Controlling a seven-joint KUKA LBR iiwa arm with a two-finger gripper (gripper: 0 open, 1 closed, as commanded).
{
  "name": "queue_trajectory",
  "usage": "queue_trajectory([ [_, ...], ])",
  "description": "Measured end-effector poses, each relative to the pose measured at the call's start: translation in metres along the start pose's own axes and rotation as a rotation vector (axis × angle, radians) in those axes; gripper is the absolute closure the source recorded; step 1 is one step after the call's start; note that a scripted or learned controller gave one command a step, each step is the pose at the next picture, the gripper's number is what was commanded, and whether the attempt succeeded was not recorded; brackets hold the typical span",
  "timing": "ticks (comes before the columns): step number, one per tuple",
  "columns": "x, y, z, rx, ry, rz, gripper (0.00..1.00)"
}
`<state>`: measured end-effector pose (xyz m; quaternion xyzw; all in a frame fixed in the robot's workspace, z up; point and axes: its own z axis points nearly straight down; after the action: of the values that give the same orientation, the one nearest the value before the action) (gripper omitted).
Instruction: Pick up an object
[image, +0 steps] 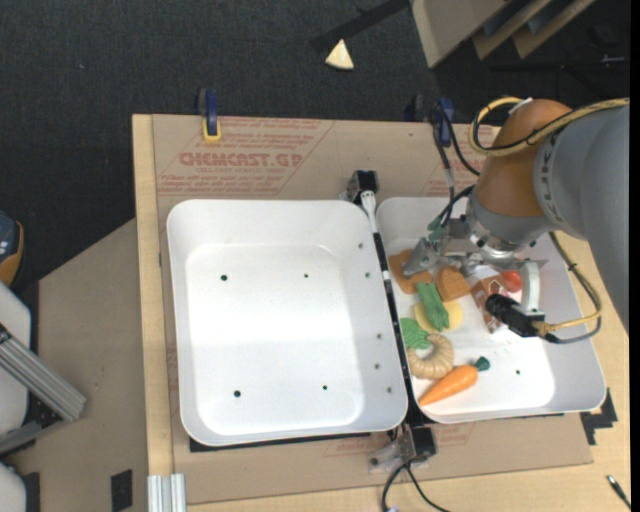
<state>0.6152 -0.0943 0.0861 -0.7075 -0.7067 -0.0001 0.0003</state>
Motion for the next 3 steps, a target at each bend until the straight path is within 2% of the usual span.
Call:
queue_trajectory([
  [1,-0.004,-0.035,0.000,-0.001,0.000,0.001,0.00],
  [2,-0.017,0.018,0.000,-0.006,-0.002,-0.003,0.00],
  [3,-0.016,0.018,-0.011,-0.007,-0.001,-0.002,1.00],
])
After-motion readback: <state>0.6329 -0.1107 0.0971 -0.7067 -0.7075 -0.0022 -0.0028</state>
